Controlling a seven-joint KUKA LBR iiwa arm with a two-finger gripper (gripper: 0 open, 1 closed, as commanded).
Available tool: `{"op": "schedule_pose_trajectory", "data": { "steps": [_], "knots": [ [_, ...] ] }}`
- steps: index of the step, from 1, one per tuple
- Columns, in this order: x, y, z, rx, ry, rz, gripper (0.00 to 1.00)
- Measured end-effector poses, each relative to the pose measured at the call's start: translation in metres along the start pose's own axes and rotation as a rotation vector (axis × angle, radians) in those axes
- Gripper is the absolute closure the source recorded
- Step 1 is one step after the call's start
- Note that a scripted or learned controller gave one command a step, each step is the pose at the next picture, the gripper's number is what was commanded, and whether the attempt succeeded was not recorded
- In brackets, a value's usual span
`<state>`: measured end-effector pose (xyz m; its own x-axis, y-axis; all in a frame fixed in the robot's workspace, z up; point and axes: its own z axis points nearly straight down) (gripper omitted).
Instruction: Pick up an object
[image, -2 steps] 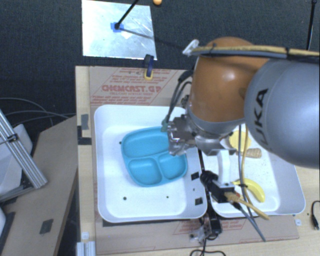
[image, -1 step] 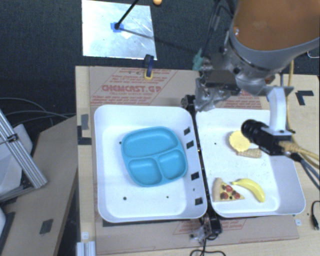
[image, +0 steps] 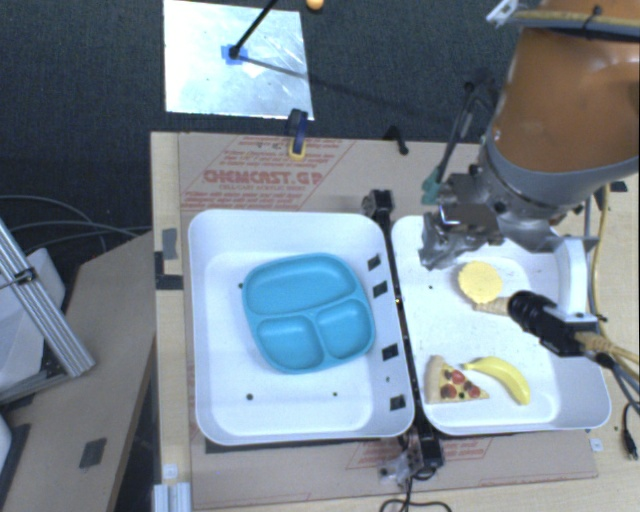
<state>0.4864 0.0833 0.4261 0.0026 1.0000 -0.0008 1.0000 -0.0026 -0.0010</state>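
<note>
Gripper (image: 437, 250) low over the far left corner of the right bin (image: 570, 400); how wide the jaws, and whether gripping anything, impossible to tell; yellow disc (image: 481, 283) just beside; pizza slice (image: 455, 382) touching banana (image: 505, 378) nearer the front; blue plate (image: 305, 312) in the left bin (image: 220, 330).

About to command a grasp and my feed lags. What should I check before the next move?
1. Is the claw over the right bin: ok.
2. Is the yellow disc near the claw and apart from other items: ok.
3. Are the pizza slice and banana separated for a single pick: not ok, they touch.
4. Height of the claw above the bin floor: cannot tell.
5. Is the blue plate out of the way in the left bin: ok.
</note>
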Motion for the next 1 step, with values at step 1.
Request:
{"op": "schedule_pose_trajectory", "data": {
  "steps": [1],
  "knots": [
    [0.0078,0.0001,0.0674,0.002,0.000,-0.003,1.00]
  ]
}}
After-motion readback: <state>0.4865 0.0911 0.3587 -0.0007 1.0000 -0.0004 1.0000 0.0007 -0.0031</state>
